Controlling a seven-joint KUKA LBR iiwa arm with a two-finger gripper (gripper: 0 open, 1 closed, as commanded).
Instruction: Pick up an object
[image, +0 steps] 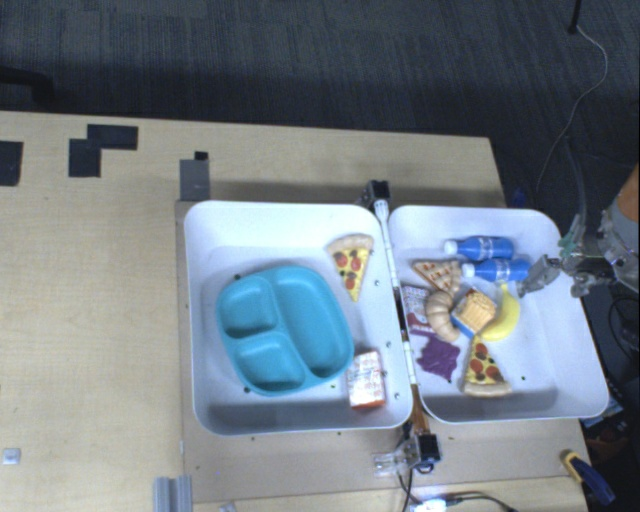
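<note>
Gripper (562, 262) at right bin (560, 400) edge, near bottles (485, 258)

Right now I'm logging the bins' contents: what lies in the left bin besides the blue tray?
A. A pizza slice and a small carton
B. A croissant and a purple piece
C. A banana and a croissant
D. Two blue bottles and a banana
A: in the left bin, a pizza slice lies near the tray's far corner and a small carton by its near one.
</note>
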